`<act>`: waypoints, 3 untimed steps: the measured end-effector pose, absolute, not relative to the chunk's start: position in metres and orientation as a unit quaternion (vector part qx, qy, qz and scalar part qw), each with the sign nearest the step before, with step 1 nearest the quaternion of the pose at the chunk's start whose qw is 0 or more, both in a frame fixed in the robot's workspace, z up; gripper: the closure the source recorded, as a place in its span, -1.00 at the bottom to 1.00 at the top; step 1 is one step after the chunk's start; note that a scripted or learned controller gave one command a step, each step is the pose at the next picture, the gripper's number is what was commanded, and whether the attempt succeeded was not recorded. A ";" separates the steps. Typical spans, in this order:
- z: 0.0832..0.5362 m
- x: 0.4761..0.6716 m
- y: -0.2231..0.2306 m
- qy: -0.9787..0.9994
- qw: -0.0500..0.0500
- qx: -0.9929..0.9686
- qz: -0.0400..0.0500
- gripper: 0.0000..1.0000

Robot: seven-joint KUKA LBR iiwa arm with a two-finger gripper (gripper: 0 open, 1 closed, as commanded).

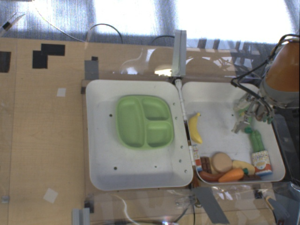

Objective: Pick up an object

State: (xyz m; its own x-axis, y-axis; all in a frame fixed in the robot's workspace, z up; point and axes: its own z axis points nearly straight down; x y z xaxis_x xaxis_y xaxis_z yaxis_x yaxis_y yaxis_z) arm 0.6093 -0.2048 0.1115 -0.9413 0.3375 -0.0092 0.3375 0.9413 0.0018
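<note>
At the near edge of the right bin (279, 175) I have a tight pile: an orange carrot (231, 175), a round tan bun (221, 162), a yellowish piece (243, 165), a dark sausage-like piece (209, 176) and a small brown block (205, 163), all touching or overlapping. If I go for anything there, my worry is that I catch two pieces at once or nudge the heap against the bin's near wall and come away with nothing.

Just beyond, along the right edge, lies one green-topped bottle (258, 150), its cap pointing toward the arm. It lies flat, so I judge it may roll or slip out of a pinch.

One banana (195, 128) lies alone by the divider; close to that wall, there's little room beside it.

Farther back, the jaws (245, 118) hover over bare bin floor by the bottle's cap. I can't tell how far open they are, and I see nothing in them.

The left bin (98, 139) carries one green divided plate (144, 121). Two bins on the surface (42, 125).
</note>
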 end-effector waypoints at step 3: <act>0.235 0.620 -0.167 0.975 0.013 0.220 0.000 1.00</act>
